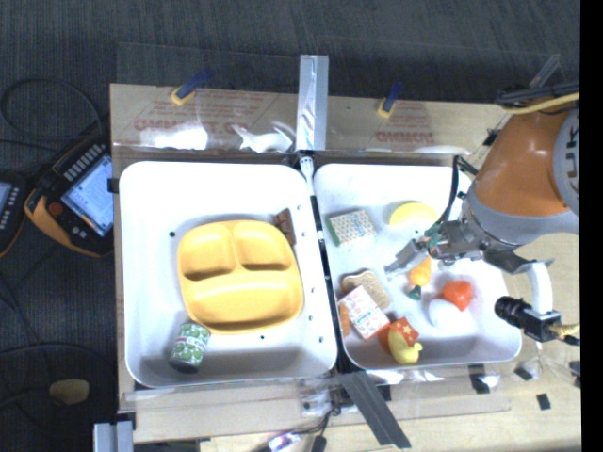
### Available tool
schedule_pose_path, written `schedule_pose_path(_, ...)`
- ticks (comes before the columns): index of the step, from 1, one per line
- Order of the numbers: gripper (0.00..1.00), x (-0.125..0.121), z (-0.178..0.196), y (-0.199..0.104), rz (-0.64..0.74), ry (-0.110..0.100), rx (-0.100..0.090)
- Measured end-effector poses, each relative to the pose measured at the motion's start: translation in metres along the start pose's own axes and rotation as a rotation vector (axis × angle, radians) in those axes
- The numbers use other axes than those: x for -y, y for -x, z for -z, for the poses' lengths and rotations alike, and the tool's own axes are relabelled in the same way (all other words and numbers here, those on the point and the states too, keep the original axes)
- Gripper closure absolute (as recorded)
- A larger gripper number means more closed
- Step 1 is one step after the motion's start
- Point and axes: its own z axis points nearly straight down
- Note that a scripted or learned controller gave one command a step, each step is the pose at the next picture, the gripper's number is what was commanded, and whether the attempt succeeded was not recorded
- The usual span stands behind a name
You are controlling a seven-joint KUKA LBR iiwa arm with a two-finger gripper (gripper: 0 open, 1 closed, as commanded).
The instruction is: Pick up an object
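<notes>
My gripper [424, 252] hangs over the middle of the right bin [490, 351], reaching in from the right. Just below it lies a small orange piece [419, 273], close to or touching the gripper's tip. A yellow lemon [412, 215] sits just behind the gripper. A red tomato-like ball [457, 293] and a white lump [441, 312] lie to its front right. Nothing is visibly held.
The right bin also holds a green-patterned square [350, 225], a brown biscuit [367, 286], a red-and-white box [363, 312] and a yellow duck [406, 347]. The left bin [141, 252] holds a yellow divided tray [240, 271], a green patterned cup [190, 344] and a small brown piece [284, 222].
</notes>
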Motion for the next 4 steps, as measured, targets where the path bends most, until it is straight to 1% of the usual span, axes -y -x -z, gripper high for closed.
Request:
schedule_pose_path(1, 0.00, 0.001, -0.023, 0.014, -0.058, 0.000, -0.001)
schedule_pose_path(2, 0.00, -0.044, -0.109, 0.047, -0.124, 0.014, 0.005)
schedule_pose_path(3, 1.00, -0.045, -0.099, 0.046, -0.124, 0.015, 0.005)
schedule_pose_path(4, 1.00, -0.092, 0.023, 0.001, -0.072, 0.002, 0.004)
